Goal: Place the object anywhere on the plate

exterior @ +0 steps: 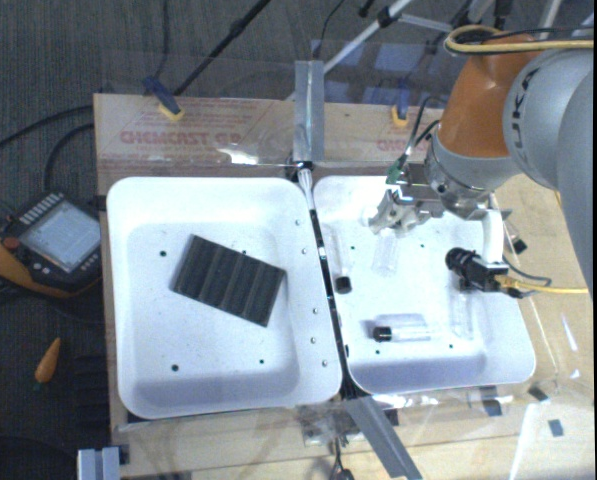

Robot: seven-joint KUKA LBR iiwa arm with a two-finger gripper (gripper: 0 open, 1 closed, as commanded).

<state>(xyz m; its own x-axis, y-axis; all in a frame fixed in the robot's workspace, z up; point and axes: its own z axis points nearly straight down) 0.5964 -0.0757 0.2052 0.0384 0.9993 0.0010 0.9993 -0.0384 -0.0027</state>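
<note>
We see two shallow white bins side by side on the tabletop [128, 128]. In the left bin [128, 228] lies a dark ribbed plate [228, 279], flat on the bin floor and turned at a slant, a little left of the bin's middle.

In the right bin [508, 358] there are several small clear tubes with black caps. One capped tube [401, 330] lies on its side near the front of this bin. A second small tube [341, 271] lies close to the wall between the two bins, with its black cap toward the front. Other clear pieces beside the right wall are too faint for us to name.

The arm [523, 78] reaches in from the right, and its pincer [402, 208] hangs above the back part of the right bin. We cannot tell whether the pincer is wide or narrow, and we see nothing held in it. It is well apart from the plate.
</note>
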